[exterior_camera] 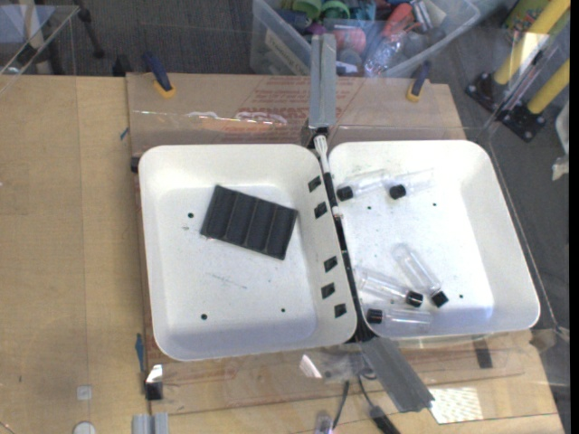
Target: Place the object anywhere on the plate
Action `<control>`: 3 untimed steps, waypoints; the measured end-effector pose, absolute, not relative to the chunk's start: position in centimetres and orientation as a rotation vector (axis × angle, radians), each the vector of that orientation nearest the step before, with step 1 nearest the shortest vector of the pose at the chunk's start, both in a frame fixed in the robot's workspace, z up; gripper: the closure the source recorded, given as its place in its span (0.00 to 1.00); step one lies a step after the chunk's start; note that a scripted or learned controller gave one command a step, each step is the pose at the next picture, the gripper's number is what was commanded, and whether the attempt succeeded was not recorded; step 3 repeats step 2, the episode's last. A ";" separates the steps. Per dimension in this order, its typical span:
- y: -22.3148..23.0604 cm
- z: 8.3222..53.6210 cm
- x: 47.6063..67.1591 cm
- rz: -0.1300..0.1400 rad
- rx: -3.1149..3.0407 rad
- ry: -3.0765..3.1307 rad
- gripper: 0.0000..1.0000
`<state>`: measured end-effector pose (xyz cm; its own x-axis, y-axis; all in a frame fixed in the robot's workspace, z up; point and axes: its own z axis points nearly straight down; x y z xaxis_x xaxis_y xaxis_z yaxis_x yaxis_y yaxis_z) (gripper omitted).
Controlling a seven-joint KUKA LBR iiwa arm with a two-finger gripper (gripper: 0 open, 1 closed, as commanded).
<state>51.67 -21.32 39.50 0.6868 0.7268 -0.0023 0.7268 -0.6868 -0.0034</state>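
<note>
Crowding right bin's (507,242) near edge: tubes (412,283)

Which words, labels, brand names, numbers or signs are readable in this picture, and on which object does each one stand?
None can be read.
Taped cardboard sheet behind the bins: faint reddish marks, too blurred to read.
Dark ridged plate in the left bin: no writing visible.
Clear vials with black caps in the right bin: no labels visible.
Clear tub of colourful items at the top: any print is too small to tell.
</note>
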 end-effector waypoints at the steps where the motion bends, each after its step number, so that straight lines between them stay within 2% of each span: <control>1: -21.3 40.5 51.7 0.005 -2.883 -1.245 1.00; 2: -21.3 40.5 51.8 0.006 -2.883 -1.245 0.00; 3: -21.3 40.5 51.8 0.006 -2.883 -1.245 0.00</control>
